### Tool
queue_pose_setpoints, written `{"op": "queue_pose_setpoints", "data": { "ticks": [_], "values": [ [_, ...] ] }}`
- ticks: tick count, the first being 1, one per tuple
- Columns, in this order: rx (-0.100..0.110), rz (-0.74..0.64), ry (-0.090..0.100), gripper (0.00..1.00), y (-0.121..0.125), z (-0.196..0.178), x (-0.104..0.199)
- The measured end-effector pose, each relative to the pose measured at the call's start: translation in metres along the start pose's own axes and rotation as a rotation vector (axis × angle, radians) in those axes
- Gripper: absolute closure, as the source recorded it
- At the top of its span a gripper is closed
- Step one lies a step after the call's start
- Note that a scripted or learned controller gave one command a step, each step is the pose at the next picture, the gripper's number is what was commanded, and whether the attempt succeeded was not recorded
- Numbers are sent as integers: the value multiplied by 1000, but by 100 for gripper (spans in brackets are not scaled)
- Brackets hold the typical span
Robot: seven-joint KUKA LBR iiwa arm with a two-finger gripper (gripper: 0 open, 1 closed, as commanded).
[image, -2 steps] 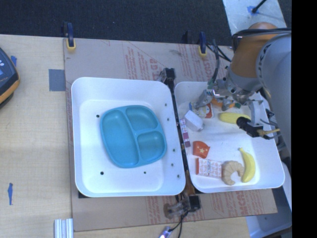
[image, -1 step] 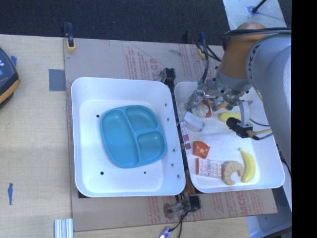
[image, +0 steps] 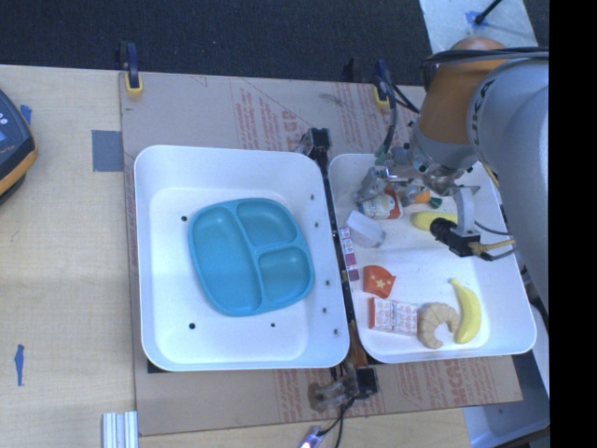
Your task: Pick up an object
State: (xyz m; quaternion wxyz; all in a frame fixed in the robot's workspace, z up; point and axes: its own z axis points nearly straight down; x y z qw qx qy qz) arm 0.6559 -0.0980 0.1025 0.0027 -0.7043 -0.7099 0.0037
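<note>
Gripper (image: pixel 392 177) low over right bin (image: pixel 508 343) far corner, beside clutter (image: pixel 378 203) | claw state: cannot tell | croissant (image: pixel 437 323), banana (image: pixel 466 311) near corner, reachable | blue tray (image: pixel 250 255) in neighbouring bin.

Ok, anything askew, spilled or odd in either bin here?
Nothing spilled or damaged. The blue divided plate lies turned at a slant in the left bin. The right bin holds loose clutter, including a banana and croissant.
</note>
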Motion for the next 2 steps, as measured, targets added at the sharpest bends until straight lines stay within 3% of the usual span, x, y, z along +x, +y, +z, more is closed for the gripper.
{"op": "queue_pose_setpoints", "data": {
  "ticks": [1,2],
  "values": [
    [-8,1,2,100,-5,-91,52],
    [-5,5,0,100,-49,-89,60]
  ]
}}
